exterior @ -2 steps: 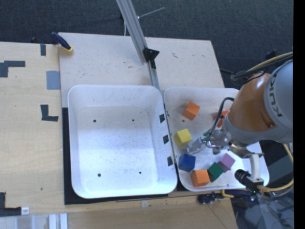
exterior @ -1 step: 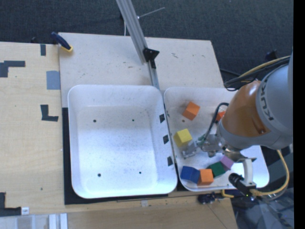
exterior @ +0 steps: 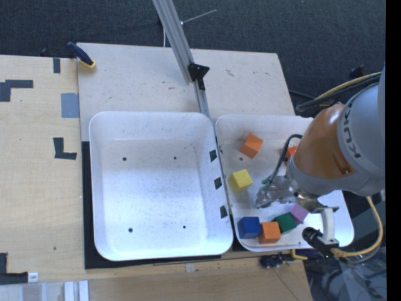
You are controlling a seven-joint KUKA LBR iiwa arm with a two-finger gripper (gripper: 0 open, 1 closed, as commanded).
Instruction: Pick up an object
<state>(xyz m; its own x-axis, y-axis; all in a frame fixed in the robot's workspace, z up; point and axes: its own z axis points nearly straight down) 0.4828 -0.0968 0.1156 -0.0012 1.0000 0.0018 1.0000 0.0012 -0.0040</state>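
Looming largest at the right is the grey arm (exterior: 351, 149) with its orange band, reaching over the right bin (exterior: 229, 125). Two white bins sit side by side; the left bin (exterior: 100, 130) is the bigger in view. Six blocks can be counted in the right bin: an orange block (exterior: 252, 145) near the top, a yellow block (exterior: 240, 180) below it, and along the bottom edge a blue block (exterior: 249, 226), a second orange block (exterior: 270, 231), a green block (exterior: 287, 222) and a purple block (exterior: 299, 212). Part of the purple block is covered by the arm. The gripper (exterior: 268, 195) is a dark, blurred shape low in the bin; whether it is spread or pressed together cannot be told. It sits just right of the yellow block and above the blue, orange and green blocks.
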